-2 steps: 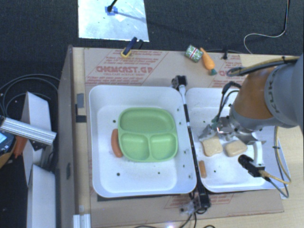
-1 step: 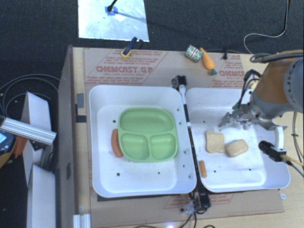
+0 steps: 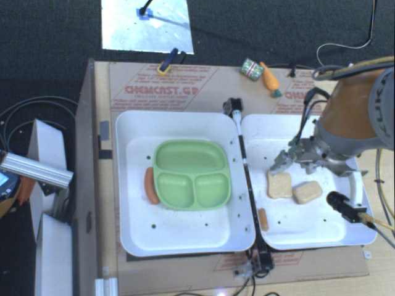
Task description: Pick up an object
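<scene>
The robot arm point(image 3: 355, 113) reaches over the right bin point(image 3: 321, 233), its hand point(image 3: 285, 160) low above the bin floor just beside a tan bread slice point(image 3: 279, 185); whether the fingers are open or closed cannot be told. A second tan piece point(image 3: 307, 192) lies next to the slice, and a small orange sausage point(image 3: 263, 219) rests near the bin's left wall. In the left bin point(image 3: 139, 233), a green divided plate point(image 3: 191, 174) sits beside another orange sausage point(image 3: 149, 185).
</scene>
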`<move>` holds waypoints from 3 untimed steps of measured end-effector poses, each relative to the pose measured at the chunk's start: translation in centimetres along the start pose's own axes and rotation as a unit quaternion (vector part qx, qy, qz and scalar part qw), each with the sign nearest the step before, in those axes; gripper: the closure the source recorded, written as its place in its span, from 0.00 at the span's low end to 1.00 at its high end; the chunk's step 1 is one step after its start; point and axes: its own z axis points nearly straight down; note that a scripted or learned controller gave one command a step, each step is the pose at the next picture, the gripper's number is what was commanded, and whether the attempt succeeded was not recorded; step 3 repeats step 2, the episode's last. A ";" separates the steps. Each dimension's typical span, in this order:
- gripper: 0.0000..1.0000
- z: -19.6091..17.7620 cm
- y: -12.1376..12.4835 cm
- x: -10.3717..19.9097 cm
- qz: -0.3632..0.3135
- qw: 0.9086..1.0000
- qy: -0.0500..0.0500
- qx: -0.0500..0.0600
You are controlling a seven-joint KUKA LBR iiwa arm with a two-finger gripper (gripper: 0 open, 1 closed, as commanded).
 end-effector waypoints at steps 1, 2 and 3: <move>0.00 10.1 1.3 -2.2 0.002 1.000 -0.001 0.001; 1.00 9.1 1.3 -2.1 0.001 1.000 0.000 0.000; 1.00 9.1 1.3 -2.1 0.001 1.000 0.000 0.000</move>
